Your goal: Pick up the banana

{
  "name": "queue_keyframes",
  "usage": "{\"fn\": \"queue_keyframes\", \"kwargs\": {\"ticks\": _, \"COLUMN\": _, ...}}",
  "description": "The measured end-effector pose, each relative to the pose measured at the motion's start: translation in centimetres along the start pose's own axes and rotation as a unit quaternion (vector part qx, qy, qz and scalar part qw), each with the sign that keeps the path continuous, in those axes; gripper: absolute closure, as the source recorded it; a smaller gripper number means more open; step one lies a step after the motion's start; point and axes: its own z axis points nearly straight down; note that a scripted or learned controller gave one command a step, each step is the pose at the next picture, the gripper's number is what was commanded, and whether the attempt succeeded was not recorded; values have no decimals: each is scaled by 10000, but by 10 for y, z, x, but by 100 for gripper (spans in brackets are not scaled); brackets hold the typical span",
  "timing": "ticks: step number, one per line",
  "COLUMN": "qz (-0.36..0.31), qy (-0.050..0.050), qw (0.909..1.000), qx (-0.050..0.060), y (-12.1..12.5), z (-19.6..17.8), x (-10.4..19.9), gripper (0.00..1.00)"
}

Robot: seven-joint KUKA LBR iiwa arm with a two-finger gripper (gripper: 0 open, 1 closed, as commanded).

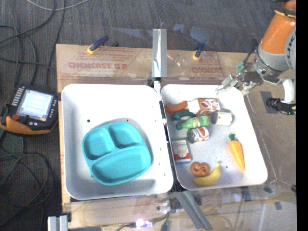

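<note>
Two white bins are set side by side on a bench. The left bin (pixel 72 129) is occupied by a blue divided plate (pixel 117 150), which is seen lying flat near its middle. The right bin (pixel 250 129) is filled with small items. The banana (pixel 209 176) is found near the front edge of that bin, curved and lying flat, with a pretzel (pixel 199 168) touching it on its upper left. A carrot (pixel 237 153) is laid just to the right, apart from the banana. Toward the middle, a can (pixel 198 134) is seen on its side, with a green bottle (pixel 193 122) just behind it and a small carton (pixel 181 150) to its left. At the back of the bin, a sausage (pixel 176 107), a red and white packet (pixel 208 104) and a white bottle (pixel 222 117) are grouped closely.

The gripper (pixel 231 84) is held over the back right corner of the right bin, well apart from the banana. Its fingers are seen slightly parted, pointing left, and nothing is gripped between them. A handheld pendant (pixel 30 109) is placed on the floor to the left of the bench
</note>
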Motion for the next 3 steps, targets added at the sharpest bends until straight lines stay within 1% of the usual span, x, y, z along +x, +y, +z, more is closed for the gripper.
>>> {"fn": "queue_keyframes", "kwargs": {"ticks": 1, "qz": 895, "qy": 14, "qw": 9960, "qx": -5, "y": -8, "z": -77, "x": 47, "gripper": 0}}
{"fn": "queue_keyframes", "kwargs": {"ticks": 2, "qz": 917, "qy": 22, "qw": 9958, "qx": 8, "y": -65, "z": 41, "x": 41, "gripper": 0}}
{"fn": "queue_keyframes", "kwargs": {"ticks": 3, "qz": -329, "qy": -20, "qw": 9994, "qx": -117, "y": -121, "z": 69, "x": 75, "gripper": 0}}
